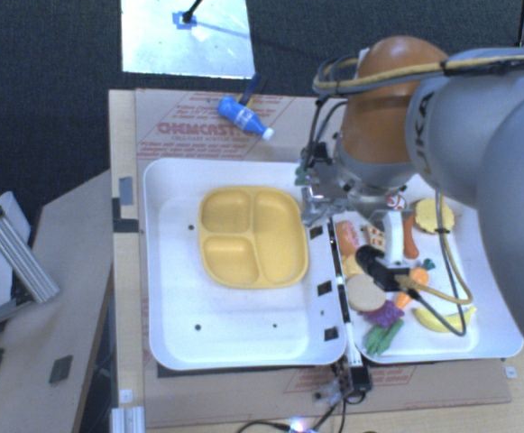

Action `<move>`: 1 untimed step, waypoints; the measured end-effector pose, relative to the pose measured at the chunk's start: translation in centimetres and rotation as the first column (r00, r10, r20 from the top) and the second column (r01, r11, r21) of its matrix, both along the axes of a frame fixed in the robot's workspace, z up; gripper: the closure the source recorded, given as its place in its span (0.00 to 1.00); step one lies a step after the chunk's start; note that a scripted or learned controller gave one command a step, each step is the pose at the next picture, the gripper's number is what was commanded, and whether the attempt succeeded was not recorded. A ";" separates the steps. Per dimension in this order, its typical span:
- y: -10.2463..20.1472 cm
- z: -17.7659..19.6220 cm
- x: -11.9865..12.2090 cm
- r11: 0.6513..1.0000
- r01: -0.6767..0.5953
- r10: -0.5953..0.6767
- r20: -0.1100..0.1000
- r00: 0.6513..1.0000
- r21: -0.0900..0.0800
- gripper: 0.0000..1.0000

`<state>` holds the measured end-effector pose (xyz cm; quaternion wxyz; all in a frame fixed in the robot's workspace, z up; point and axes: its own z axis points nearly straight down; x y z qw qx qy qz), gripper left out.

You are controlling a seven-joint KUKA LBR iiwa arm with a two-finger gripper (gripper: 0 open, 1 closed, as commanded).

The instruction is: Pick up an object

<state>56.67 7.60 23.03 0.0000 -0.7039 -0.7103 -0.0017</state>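
Note:
A yellow three-compartment plate (pixel 251 238) lies in the left white bin (pixel 180 332). The right bin (pixel 491 336) holds several toy foods: an orange sausage (pixel 345 236), a round brown bun (pixel 365 292), a purple piece (pixel 385 315), green beans (pixel 383 336), a banana (pixel 442 318), a carrot (pixel 409 235) and a yellow slice (pixel 433 215). The grey arm with its orange band (pixel 388 106) hangs over the right bin's far left corner. Its gripper (pixel 320 201) sits low near the divider, just above the sausage. Nothing shows between its fingers.
A blue bottle (pixel 243 117) lies on the cardboard behind the left bin. A shiny square panel (pixel 188 25) sits further back. Black cables loop from the arm across the right bin's food. Metal rails (pixel 9 251) stand at the far left.

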 end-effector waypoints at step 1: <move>3.8 -1.5 0.1 1.000 0.001 -0.001 -0.003 1.000 -0.002 1.00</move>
